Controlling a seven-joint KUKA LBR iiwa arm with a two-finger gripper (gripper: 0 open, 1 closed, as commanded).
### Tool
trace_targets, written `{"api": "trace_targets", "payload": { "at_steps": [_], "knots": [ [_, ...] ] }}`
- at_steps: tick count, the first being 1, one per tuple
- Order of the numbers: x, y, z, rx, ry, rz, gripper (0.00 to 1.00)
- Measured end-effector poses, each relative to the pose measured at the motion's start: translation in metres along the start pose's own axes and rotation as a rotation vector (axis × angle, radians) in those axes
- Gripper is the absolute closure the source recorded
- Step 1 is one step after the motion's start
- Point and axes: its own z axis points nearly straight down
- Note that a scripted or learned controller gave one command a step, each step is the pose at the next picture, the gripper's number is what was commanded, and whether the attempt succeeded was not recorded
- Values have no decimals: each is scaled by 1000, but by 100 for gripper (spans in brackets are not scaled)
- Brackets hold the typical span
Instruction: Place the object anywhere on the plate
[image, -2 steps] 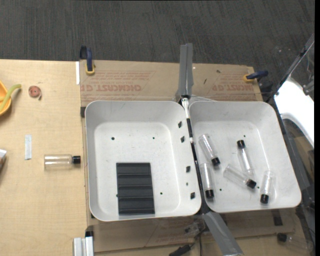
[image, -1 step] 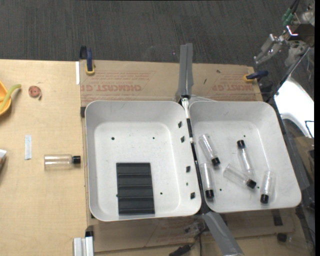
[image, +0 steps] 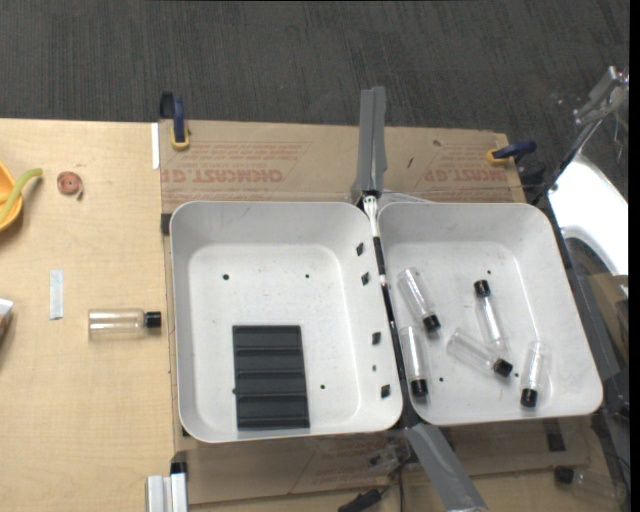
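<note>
A black ribbed plate (image: 270, 377) lies flat on the floor of the left bin (image: 200, 250), near its front edge. Several clear vials with black caps lie scattered in the right bin (image: 455, 235). One vial (image: 415, 298) rests close to the divider between the bins, and another (image: 415, 362) lies just in front of it. A third (image: 487, 310) lies near the bin's middle, and others, such as one vial (image: 533, 372), sit toward the front right corner. All of them lie on their sides, apart from the plate.
A spare clear vial (image: 122, 321) lies on the wooden bench left of the bins, near a white strip (image: 56, 295), a small red disc (image: 68, 182) and a yellow object (image: 10, 195). Blue clamps (image: 172, 112) (image: 512, 152) pin the cardboard at the back.
</note>
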Motion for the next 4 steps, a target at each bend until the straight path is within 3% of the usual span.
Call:
{"api": "trace_targets", "payload": {
  "at_steps": [1, 2, 3, 4],
  "knots": [
    [-21, -9, 0, 2, 1, 93, 0],
    [24, 13, 0, 1, 0, 238, 0],
    [-4, 15, 0, 1, 0, 400, 0],
    [-13, 16, -1, 0, 2, 546, 0]
  ]
}}
